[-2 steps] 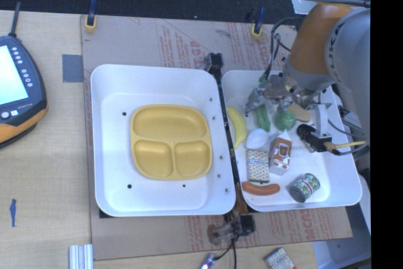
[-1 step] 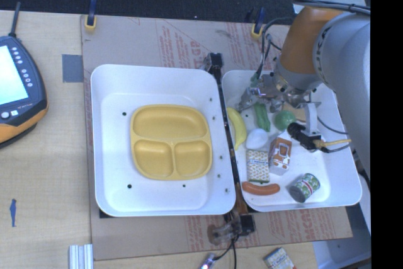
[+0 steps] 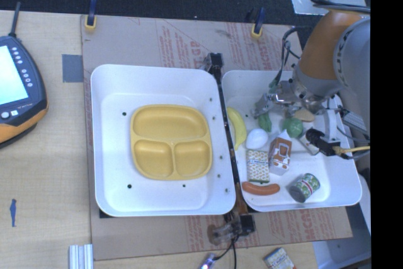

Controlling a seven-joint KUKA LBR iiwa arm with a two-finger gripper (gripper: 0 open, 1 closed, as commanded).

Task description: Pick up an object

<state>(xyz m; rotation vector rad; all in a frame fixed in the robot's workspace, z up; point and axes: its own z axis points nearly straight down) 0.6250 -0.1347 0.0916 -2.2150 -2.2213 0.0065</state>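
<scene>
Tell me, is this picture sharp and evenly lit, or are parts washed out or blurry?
In the camera view, the two white bins look bright and nearly washed out, so their rims fade; the yellow tray stays clear with soft shading in its compartments; the small items near the gripper are fuzzy and hard to read; the floor at the top is dark.

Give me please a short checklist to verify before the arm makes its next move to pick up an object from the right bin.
1. Hand is over the right bin: ok.
2. Something is held in the hand: cannot tell; the wrist hides it.
3. Objects available: ok; banana, white egg, hot dog, green can and small carton lie in the right bin.
4. Objects are spaced for a clean grasp: not ok; they are crowded.
5. Yellow divided tray sits flat in the left bin: ok.
</scene>
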